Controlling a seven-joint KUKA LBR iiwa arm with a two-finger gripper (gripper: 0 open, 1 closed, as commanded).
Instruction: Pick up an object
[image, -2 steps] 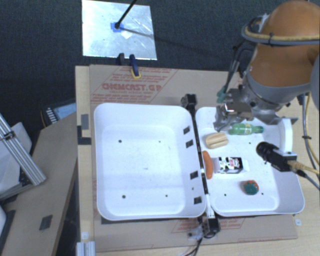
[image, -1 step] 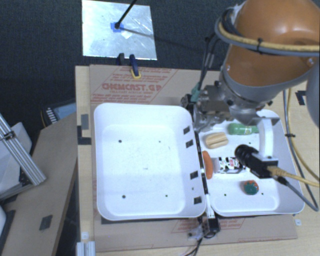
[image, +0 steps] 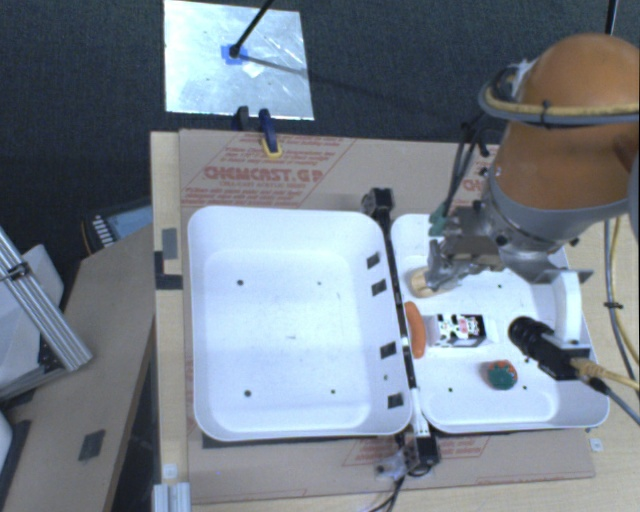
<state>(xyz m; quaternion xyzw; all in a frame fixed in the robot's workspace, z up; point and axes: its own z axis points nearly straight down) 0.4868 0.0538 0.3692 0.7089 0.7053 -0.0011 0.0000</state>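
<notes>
Dark carpet all round; bench (image: 165, 205) covered with a printed cardboard sheet (image: 262, 172), two white bins side by side on it. Arm comes in from the right, over the right bin (image: 470, 405).

Gripper (image: 441, 272) sits low at the far left corner of the right bin, directly above a pale tan item (image: 422, 289) that lies close to the bin's left wall. Only the near edge of the item shows. Cannot tell whether the gripper is clenched or released, nor whether it has the item; the wrist hardware blocks the view.

Other pieces in the same bin:
- orange piece (image: 415, 331), lengthwise along the left wall, just nearer the camera than the tan item
- black-and-white box (image: 461, 328), just beside the orange piece
- green lump (image: 502, 375), well apart, toward the near right

Left bin (image: 290, 330) lies just across the clipped seam.

Likely target: the tan item, judging by position. Risks as I read them:
- wall so close that one side of the gripper may land on the wall, not the item
- item looks low and flat, so a shallow grip may slide off on the lift
- orange piece is near enough to get nudged or caught too
</notes>
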